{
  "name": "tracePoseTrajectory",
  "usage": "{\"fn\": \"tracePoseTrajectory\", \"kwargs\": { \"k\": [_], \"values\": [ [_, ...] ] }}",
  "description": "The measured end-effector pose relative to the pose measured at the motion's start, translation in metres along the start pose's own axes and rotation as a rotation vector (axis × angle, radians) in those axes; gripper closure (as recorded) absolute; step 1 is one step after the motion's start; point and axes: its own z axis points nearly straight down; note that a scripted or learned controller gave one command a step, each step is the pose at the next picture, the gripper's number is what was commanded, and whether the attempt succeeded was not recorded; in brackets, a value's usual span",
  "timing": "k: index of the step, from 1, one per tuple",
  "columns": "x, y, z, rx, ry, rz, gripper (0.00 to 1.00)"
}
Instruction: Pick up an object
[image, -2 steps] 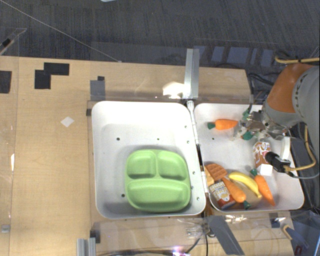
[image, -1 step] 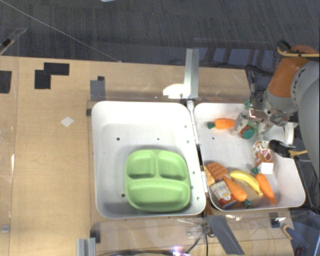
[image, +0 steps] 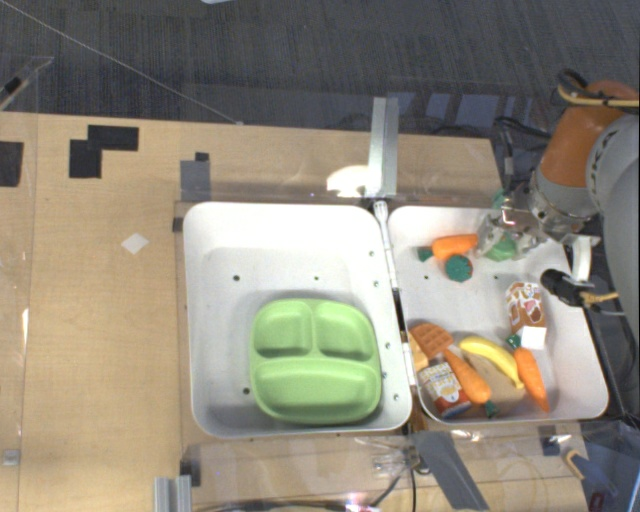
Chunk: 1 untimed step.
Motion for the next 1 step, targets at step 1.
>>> {"fn": "tracePoseTrajectory", "kwargs": {
  "k": [1],
  "values": [
    [0.1083,-0.0093,-0.0966,-0.02,0.002,0.004,1.0]
  ]
}}
